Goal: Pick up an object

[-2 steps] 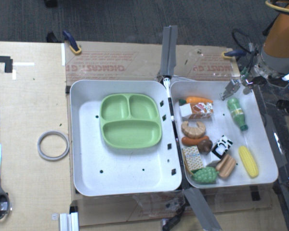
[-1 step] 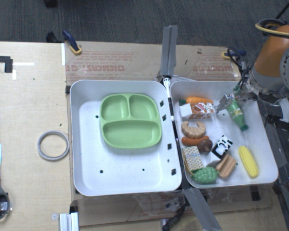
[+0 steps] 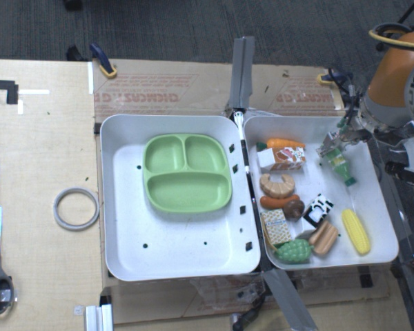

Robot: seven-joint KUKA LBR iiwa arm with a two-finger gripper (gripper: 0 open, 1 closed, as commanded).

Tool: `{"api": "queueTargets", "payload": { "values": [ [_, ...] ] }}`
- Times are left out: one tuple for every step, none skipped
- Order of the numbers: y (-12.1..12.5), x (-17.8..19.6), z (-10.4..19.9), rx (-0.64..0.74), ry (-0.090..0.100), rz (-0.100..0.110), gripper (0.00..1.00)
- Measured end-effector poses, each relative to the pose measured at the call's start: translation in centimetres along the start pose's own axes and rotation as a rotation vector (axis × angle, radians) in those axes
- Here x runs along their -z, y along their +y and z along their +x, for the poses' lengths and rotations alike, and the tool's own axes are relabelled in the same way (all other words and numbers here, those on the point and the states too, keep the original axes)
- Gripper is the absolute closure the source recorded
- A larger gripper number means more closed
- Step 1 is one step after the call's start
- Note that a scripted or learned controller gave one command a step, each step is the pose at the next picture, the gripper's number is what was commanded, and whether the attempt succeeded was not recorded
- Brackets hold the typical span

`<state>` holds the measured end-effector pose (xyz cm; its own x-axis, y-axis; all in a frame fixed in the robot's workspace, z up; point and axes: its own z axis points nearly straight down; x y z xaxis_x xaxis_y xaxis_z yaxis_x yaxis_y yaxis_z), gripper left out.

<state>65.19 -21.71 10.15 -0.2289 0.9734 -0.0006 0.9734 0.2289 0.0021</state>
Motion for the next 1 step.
{"api": "queueTargets", "payload": {
  "values": [
    [2.06, 10.72, 5.28, -0.007, -0.001, 0.001, 1.00]
  ]
}}
